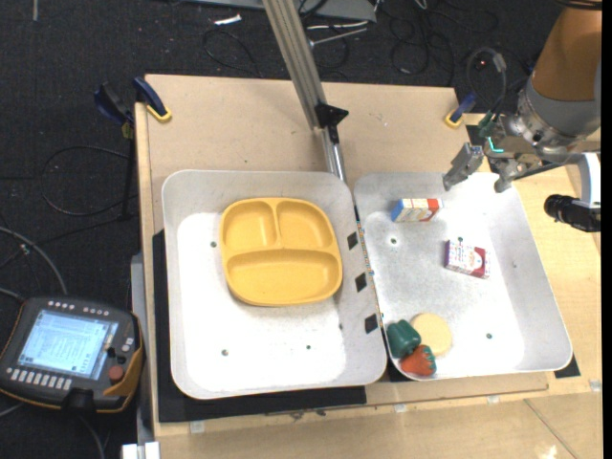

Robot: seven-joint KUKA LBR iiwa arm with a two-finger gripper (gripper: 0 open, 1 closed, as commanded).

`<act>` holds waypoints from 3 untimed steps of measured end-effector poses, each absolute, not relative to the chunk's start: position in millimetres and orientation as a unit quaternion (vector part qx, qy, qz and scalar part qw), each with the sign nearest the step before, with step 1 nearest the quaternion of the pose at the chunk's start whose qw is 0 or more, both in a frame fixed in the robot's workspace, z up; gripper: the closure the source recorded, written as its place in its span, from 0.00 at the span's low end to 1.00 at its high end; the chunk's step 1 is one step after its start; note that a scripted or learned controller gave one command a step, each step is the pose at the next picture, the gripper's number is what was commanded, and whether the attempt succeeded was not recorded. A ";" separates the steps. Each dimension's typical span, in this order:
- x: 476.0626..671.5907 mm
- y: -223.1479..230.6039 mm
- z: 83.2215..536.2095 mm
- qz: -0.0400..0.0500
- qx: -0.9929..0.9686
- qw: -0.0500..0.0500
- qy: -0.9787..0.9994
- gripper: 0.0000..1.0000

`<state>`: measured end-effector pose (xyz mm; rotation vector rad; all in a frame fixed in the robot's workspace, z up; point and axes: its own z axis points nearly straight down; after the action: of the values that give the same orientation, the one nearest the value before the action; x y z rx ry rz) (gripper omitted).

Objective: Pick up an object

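We see the gripper [481, 172] with fingers spread and nothing between them, poised above the right bin's [535, 285] far edge, near the carton [417, 208], likely its target.

A robotics lab: teach pendant [69, 347], loose cables [402, 27], clamped bench [239, 122] with white bins [191, 256].

Purple packet [466, 258], print perhaps present — illegible, no readable text

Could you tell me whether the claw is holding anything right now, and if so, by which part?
Nothing is held. The claw hangs open above the right bin's far edge, with no object between its fingers.
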<state>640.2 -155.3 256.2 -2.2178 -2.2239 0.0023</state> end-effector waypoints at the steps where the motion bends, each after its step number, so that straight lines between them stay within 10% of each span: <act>1: 646.2 -162.6 200.2 0.002 -0.707 0.001 -0.707 0.00; 3: 635.6 -162.2 92.0 0.002 -0.707 0.002 -0.707 0.00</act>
<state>635.6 -162.2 92.0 -2.2189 -2.2191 0.0050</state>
